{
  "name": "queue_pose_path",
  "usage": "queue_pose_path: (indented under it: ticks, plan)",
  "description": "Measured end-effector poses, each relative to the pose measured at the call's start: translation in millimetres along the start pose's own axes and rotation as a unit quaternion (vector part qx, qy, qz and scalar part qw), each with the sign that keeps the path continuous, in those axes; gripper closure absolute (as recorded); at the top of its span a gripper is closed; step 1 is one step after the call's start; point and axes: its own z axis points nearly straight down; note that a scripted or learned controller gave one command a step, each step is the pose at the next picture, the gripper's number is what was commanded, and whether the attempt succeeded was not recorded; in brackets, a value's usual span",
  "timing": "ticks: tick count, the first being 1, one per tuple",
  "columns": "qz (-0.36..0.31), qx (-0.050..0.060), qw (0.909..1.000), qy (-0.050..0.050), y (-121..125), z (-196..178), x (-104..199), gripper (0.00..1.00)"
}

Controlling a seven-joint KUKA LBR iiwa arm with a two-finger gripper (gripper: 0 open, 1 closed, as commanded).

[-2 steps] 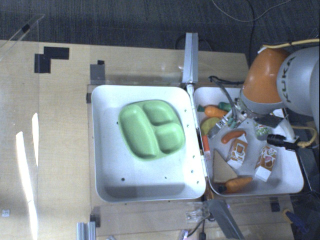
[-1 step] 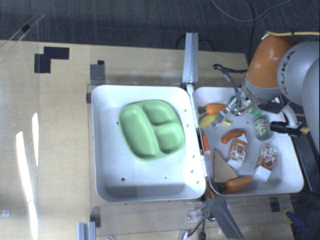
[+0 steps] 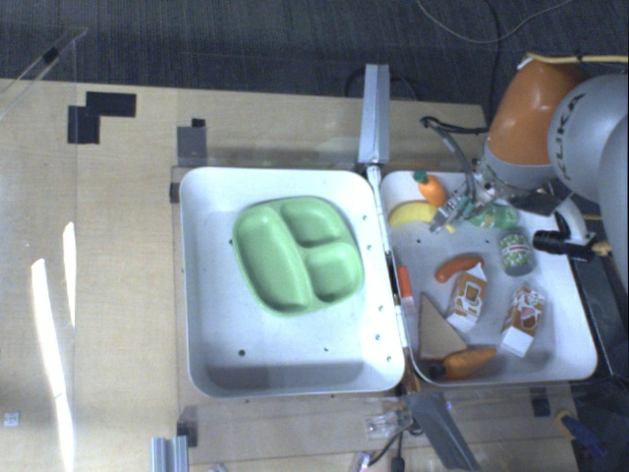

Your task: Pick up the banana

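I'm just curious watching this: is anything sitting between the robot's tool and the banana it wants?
Nothing visible. The tool is right beside the banana in the right bin; the small carrot lies just behind.

The banana (image 3: 411, 214) lies in the right bin's (image 3: 580, 357) back corner against the divider wall, a carrot (image 3: 430, 189) just beside it and the end effector (image 3: 454, 210) close on its right. A sausage (image 3: 458, 266) lies nearer the front, with bare floor between.

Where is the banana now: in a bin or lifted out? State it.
In the bin: the banana lies on the right bin's floor near its back-left corner, the tool beside it.
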Motion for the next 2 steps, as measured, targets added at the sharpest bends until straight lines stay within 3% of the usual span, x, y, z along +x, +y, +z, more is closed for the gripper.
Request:
queue_pose_path:
  ticks: [1,2]
  plan:
    - [-0.001,-0.003,1.0,-0.002,2.6,-10.9,-0.5,1.0]
    - [0.07,0.009,0.9975,-0.005,11.2,12.0,4.8,1.0]
